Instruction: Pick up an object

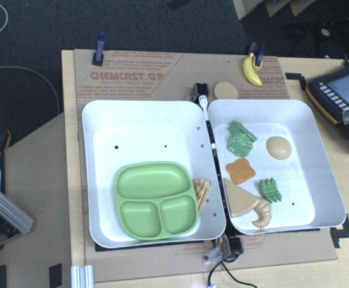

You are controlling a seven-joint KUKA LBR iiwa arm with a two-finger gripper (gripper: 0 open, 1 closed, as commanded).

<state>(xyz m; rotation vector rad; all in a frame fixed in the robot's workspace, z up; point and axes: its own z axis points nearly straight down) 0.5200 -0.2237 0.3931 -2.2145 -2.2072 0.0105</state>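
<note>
Two bins sit side by side on the desk (pixel 132 71). In the left bin (pixel 102 131), a sectioned plate (pixel 156 198) lies toward the near edge, with a pastry (pixel 201 190) just beside its right side. The right bin (pixel 309 137) holds a leaf (pixel 241 138) at the back, a bun (pixel 278 147) right of it, a nugget (pixel 240 170) mid-left, a sprig (pixel 270 190) and a wedge (pixel 239 199) nearer, and a croissant (pixel 262 212) at the near edge. Behind the bins lie a disc (pixel 225 90) and a banana (pixel 252 71).

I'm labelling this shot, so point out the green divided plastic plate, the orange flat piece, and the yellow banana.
green divided plastic plate (pixel 156 198), camera view, centre ridge
orange flat piece (pixel 241 170), camera view, its middle
yellow banana (pixel 251 71), camera view, mid-curve
</note>
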